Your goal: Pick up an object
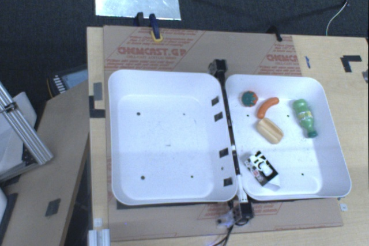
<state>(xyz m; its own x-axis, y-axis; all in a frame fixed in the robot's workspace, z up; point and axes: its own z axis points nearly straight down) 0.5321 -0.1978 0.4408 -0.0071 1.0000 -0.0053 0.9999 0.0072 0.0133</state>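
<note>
Right bin (331,141) as landmark. Black-and-white packet (262,169) nearest, close to bin's near-left corner, just beside divider. Open floor toward near-right corner. Tan block (270,130) mid-bin; orange sausage (267,106) just beyond. Green bottle (304,117) toward right wall. Teal ball (249,98) farthest, near far-left corner. Left bin (115,141) alongside. Pincer state: cannot tell.

My arm: I cannot tell its colour or shape from this view.
My cables, screws, markings: I cannot tell these either.
</note>
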